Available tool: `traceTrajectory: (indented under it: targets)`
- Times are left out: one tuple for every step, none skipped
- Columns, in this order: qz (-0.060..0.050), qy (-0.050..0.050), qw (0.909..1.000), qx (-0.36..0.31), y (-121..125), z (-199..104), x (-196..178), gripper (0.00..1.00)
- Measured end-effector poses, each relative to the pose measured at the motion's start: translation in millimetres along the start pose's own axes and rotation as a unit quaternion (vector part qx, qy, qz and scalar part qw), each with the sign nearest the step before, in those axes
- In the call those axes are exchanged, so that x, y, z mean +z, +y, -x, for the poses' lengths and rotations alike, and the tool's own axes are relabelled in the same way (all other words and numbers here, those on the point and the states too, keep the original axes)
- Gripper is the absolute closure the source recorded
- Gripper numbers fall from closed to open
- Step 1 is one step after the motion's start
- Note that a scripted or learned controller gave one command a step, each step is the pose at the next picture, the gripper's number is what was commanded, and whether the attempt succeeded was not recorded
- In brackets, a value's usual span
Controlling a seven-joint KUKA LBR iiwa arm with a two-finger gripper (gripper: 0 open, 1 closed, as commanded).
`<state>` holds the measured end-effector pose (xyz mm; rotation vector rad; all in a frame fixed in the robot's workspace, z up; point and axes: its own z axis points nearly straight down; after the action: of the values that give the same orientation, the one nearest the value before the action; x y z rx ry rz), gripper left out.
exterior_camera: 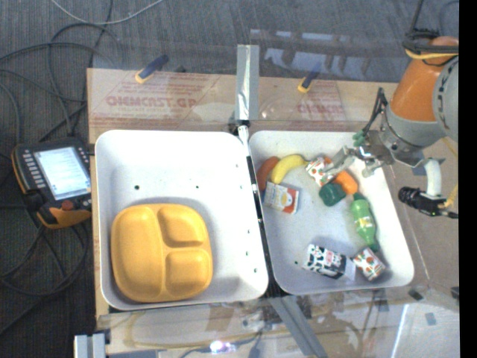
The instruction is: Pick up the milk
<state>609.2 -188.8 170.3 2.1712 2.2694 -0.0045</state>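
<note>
Lying on its side at the near edge of the right bin (402, 230): black-and-white milk carton (326, 261), touching a small red-and-white carton (370, 264) on its right. Just beyond, a green bottle (363, 221). Farther back, a second red-and-white carton (282, 197) and a banana (287, 166). In the left bin (104, 155), a yellow divided plate (160, 253). Gripper (356, 155) hovering over the far right corner of the right bin, well apart from the milk carton; open or closed, impossible to tell. Nothing visibly held. Off the bench (179, 103) to the left, a handheld control screen (56, 171).
</note>
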Motion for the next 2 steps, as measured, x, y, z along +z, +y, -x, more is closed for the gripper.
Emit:
traceTrajectory:
  targets:
    - [0.001, 0.000, 0.9919, 0.127, 47, -23, 80, 0.00]
    - [0.003, -0.004, 0.9920, 0.126, 48, -22, 67, 1.00]
